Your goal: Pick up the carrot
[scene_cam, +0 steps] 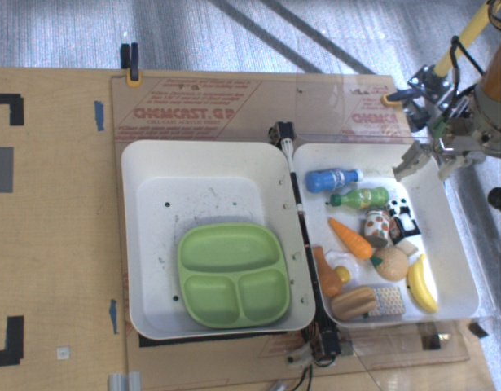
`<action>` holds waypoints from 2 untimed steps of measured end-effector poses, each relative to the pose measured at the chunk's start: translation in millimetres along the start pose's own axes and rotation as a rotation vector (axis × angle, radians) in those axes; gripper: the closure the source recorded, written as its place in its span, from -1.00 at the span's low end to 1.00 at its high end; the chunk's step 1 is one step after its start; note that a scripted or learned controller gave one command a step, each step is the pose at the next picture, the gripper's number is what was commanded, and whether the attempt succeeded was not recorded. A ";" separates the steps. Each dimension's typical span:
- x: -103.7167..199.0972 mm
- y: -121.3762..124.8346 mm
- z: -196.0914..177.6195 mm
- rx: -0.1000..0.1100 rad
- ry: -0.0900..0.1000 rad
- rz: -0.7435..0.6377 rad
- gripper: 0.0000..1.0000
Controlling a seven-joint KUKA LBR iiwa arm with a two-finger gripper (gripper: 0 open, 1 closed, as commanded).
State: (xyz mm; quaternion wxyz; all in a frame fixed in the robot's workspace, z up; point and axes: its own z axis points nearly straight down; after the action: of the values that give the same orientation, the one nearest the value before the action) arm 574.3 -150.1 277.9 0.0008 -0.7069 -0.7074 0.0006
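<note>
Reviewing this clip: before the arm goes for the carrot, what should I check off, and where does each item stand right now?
1. Carrot in view, in the right bin: ok.
2. Top of carrot uncovered: ok.
3. Room around carrot: not ok; a small figure toy and a bread roll crowd its right end.
4. Hand above carrot: not ok; it sits at the bin's upper right corner.
5. Hand ready to grasp: cannot tell.
6. Green divided plate out of the way in the left bin: ok.

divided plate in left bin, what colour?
Light green plate, seen clearly in the camera view.
</note>
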 end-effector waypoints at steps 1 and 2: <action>58.9 -38.9 60.9 0.005 0.003 -0.062 -1.00; 49.4 -49.6 164.2 -0.005 -0.001 -0.010 -1.00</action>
State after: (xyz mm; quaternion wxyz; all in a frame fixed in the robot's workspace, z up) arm 524.3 -100.6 113.9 -0.0015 -0.7034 -0.7108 -0.0010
